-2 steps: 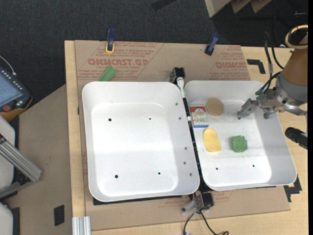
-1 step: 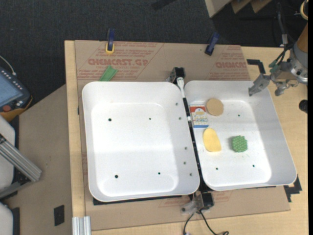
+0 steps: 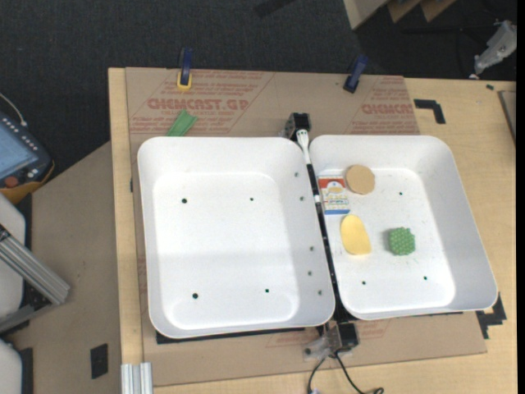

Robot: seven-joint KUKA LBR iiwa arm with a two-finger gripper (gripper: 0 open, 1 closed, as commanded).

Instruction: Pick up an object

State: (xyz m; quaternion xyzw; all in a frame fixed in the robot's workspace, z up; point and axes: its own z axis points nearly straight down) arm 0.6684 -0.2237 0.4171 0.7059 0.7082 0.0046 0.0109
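progress is judged as nil: nothing is lifted yet. a pale shape, taken for the claw [image 3: 496, 46], is noted well apart from the right bin [image 3: 459, 220]; its state cannot be told. down-left of it, tan disc [image 3: 359, 179], small carton [image 3: 331, 195], yellow piece [image 3: 355, 235] and green block [image 3: 400, 241] are left lying.
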